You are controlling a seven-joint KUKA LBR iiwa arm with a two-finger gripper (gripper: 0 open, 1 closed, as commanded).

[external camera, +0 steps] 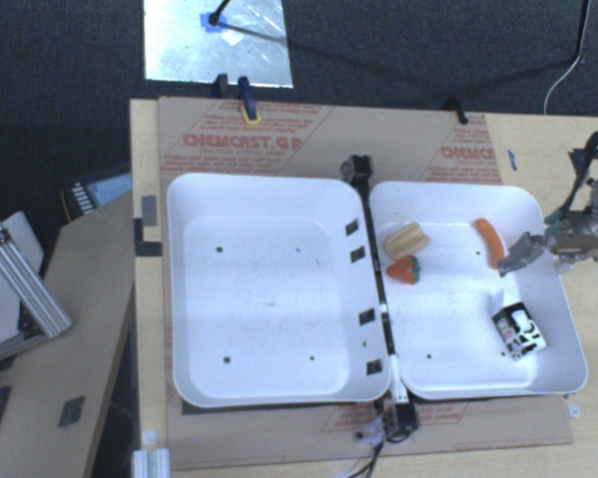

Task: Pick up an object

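**Arm cut off at the right edge**

In the right bin [458,366] lie a tan block [405,239], a red strawberry [404,271], an orange carrot [490,239] and a black-and-white box [518,331]. My jaws [515,254] hover beside the carrot, too blurred to tell whether parted.

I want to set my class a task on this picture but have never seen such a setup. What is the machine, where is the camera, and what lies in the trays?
One camera looks down at a slant on a bench with two shallow white bins, left bin and right bin. A robot arm reaches in from the right; its tool hangs over the right bin. That bin holds a tan block, a red strawberry-like toy, an orange carrot-like piece and a black-and-white packet. Nothing shows in the tool.
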